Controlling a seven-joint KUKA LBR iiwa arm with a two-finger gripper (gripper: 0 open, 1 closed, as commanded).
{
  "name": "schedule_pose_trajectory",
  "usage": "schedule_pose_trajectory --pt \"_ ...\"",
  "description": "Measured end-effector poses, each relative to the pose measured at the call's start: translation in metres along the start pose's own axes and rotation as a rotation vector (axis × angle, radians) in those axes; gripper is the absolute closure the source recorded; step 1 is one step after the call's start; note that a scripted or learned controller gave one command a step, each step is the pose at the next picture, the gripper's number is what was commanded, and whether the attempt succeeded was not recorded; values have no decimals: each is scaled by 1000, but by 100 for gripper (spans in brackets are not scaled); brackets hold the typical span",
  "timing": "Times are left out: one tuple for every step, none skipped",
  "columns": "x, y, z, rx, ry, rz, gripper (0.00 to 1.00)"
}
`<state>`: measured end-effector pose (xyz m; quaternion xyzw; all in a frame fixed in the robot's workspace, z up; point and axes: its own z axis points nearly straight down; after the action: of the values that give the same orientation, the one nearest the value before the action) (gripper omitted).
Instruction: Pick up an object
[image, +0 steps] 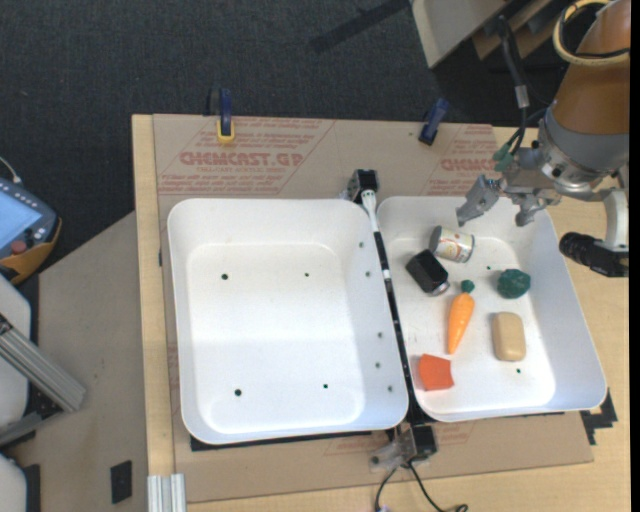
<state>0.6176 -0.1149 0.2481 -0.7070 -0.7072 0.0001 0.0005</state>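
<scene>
My gripper (499, 211) hangs over the far edge of the right bin (540, 395), its two fingers spread open with nothing between them. Just below and left of it lies a small silver can (453, 244) on its side. A black block (428, 272) sits next to the can toward the bin's left wall. An orange carrot (459, 318) lies in the middle, with a dark green lump (514, 283) to its right. A beige block (508, 336) and an orange-red block (435, 372) rest nearer the front.
The left bin (265, 310) stands beside the right one, the two sharing a dark divider rail (385, 290). Both rest on a brown board (240, 150) held by blue clamps at the back.
</scene>
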Motion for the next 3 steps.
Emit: schedule_pose_trajectory --pt "11 -62 92 14 3 2 0" --pt "20 -136 165 11 3 4 0" --pt "20 -131 151 -3 -1 3 100"
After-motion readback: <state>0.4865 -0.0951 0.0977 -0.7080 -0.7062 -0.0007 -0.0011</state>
